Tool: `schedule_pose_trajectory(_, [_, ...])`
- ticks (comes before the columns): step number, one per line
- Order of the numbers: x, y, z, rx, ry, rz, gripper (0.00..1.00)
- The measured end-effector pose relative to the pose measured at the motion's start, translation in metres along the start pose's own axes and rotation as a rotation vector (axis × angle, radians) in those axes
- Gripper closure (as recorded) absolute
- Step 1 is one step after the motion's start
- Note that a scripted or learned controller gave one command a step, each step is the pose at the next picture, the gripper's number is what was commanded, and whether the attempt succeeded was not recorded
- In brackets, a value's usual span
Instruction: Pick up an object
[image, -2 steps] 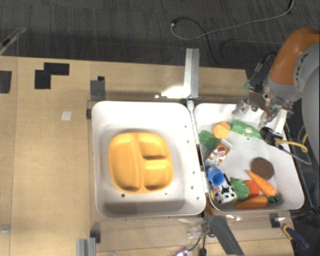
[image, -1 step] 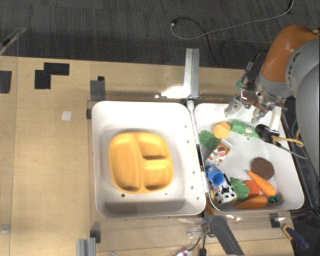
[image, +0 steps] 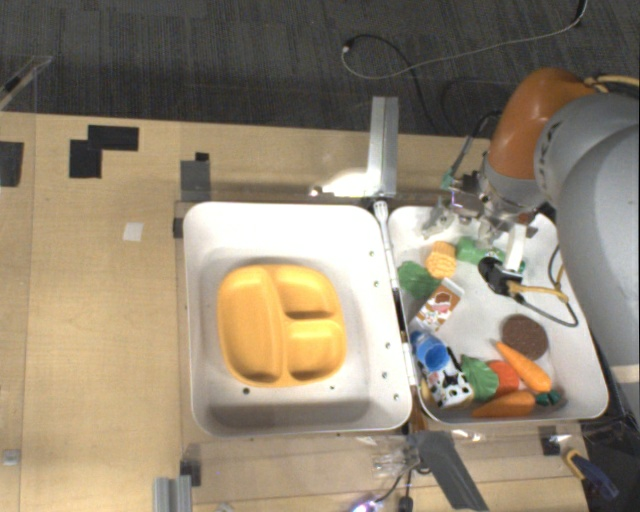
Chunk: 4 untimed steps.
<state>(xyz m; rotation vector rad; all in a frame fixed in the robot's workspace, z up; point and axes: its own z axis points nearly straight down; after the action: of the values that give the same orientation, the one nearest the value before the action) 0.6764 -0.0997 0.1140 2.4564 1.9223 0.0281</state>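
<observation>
Two shallow white bins sit side by side on the wooden worktop. The left bin holds one glossy yellow divided tray with bare floor all round it. The right bin is crowded — toys bunch along its left wall and near edge: two carrots, a brown disc, a corn cob. The gripper hangs over the far left corner, just beside the cob — whether it is open or closed, I cannot tell.

Bulky, smooth grey arm with rounded casing. Capped by a glossy orange band above the wrist. Below it, a cluttered metallic gripper of silver and black parts, trailing thin dark cables and a small green-tipped connector.
</observation>
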Motion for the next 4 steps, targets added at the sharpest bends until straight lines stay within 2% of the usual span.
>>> schedule_pose_trajectory(1, [-0.003, 0.002, 0.004, 0.005, 0.002, 0.023, 0.00])
schedule_pose_trajectory(2, [0.006, -0.002, 0.005, 0.007, -0.008, 0.127, 0.00])
schedule_pose_trajectory(3, [0.005, -0.011, 0.007, -0.013, -0.002, 0.123, 0.00])
schedule_pose_trajectory(4, [0.007, -0.014, 0.008, -0.011, -0.001, 0.190, 0.00])
